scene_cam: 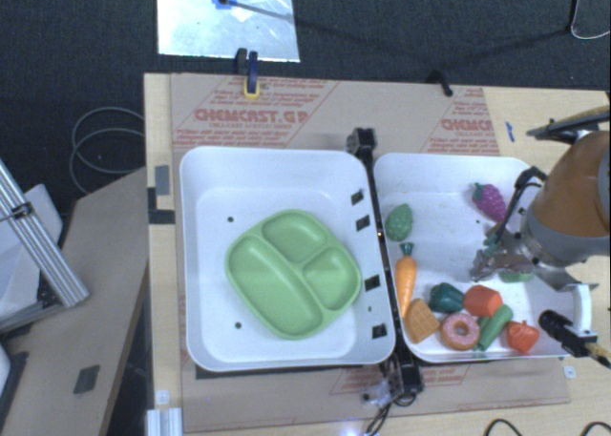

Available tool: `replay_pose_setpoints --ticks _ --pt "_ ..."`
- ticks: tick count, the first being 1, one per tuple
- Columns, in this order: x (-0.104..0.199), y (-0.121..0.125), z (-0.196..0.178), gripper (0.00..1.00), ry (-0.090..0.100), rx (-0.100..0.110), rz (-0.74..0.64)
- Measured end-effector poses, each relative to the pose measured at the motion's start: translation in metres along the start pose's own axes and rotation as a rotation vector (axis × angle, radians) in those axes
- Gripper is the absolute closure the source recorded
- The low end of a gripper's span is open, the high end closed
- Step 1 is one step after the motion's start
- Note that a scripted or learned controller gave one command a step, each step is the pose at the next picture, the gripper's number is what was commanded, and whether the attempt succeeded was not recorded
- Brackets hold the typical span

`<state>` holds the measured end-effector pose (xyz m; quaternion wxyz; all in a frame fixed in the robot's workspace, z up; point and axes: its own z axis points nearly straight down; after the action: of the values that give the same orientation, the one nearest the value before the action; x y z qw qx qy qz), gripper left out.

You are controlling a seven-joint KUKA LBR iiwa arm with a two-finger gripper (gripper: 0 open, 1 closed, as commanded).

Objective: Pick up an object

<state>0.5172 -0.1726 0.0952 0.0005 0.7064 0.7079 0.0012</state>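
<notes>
Your gripper (496, 262) sits low at the right bin's (434, 200) three o'clock side; you cannot tell its state from this angle. At its six o'clock, close by, lie a red tomato (482, 299) and green pepper (445, 297).

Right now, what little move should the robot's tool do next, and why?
Probably a short drop straight down. The tool hangs low over the right bin, just above the red toy and the dark green toy, with nothing visibly between its tips. The food toys crowd that near corner, so a small descent seems the surest way to reach one.
</notes>
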Motion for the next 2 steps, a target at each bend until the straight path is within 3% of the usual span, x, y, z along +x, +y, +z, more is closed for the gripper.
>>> replay_pose_setpoints --ticks 2 --pt "-0.006 0.006 -0.108 1.00 -0.004 -0.006 -0.002"
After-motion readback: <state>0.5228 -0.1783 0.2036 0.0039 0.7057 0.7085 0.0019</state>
